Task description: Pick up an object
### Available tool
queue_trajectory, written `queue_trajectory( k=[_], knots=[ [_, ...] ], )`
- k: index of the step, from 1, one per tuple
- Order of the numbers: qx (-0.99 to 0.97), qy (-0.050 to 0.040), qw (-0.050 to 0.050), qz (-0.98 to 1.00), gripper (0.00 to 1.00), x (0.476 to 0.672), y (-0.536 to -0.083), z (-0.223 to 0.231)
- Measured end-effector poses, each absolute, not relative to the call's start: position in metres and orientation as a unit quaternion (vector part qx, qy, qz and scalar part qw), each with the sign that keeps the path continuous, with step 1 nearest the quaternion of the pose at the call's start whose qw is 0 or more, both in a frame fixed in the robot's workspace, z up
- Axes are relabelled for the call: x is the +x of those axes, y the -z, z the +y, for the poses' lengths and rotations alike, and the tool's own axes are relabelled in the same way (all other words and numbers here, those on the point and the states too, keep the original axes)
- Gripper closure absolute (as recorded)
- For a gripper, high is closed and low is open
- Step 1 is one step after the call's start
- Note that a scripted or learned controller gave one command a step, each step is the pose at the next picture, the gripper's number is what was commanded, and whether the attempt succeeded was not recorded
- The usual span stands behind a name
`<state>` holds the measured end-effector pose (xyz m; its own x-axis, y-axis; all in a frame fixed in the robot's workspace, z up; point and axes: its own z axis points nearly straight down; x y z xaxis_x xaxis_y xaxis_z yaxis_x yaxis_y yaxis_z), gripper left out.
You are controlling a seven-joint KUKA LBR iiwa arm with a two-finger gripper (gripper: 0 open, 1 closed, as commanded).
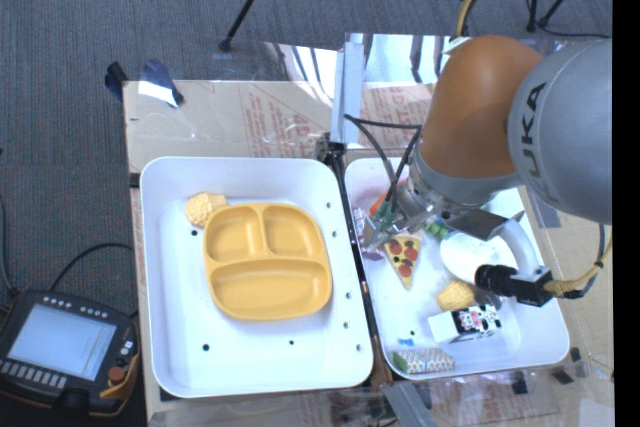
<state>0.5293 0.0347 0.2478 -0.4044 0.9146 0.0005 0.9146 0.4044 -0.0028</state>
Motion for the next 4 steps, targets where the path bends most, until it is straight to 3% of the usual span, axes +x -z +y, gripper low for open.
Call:
queue_trajectory(
  k=[1, 2, 3, 4],
  knots=[
    [-0.392, 0.0003, 0.0, -0.92, 1.0, 0.489, -0.265, -0.034],
    [-0.366, -0.0018, 0.007, -0.93, 1.0, 0.487, -0.15, -0.119],
    [-0.381, 0.0015, -0.002, -0.925, 1.0, 0.525, -0.243, -0.067],
    [-0.442, -0.0012, 0.003, -0.897, 1.0, 0.629, -0.19, -0.009]
  ],
)
